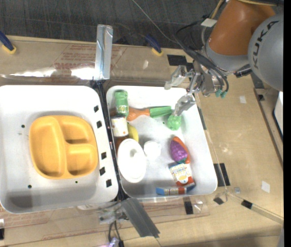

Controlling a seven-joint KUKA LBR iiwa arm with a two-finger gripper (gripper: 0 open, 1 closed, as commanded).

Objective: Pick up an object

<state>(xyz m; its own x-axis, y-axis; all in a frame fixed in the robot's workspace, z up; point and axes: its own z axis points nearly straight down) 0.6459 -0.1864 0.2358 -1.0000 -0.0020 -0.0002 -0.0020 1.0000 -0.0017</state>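
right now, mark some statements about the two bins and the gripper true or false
1. The yellow divided plastic tray lies in the left white bin. True.
2. The two-finger gripper hangs over the left bin. False: it is over the right white bin's far right corner.
3. The purple egg-shaped object is in the right bin. True.
4. The round white lid sits on the yellow tray. False: it lies in the right bin.
5. The green-capped bottle lies by the right bin's left wall. True.
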